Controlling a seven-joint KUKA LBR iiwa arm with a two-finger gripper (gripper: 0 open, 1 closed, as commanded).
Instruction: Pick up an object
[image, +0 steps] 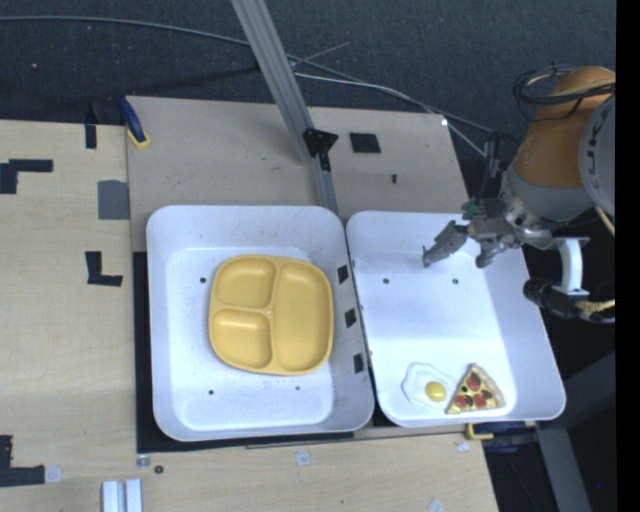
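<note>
Two toy foods lie in the right bin (420, 310) near its front edge: a fried egg (426, 385) and a pizza slice (474, 391) touching its right side. My gripper (461, 251) hangs over the back right part of that bin, well behind both toys. Its two dark fingers are spread apart, open, with nothing between them.
A yellow divided plate (271, 313) sits in the middle of the left bin (180, 250). A grey metal pole (290, 90) slants from the top down to the gap between the bins. Cables trail across the dark floor behind the bench.
</note>
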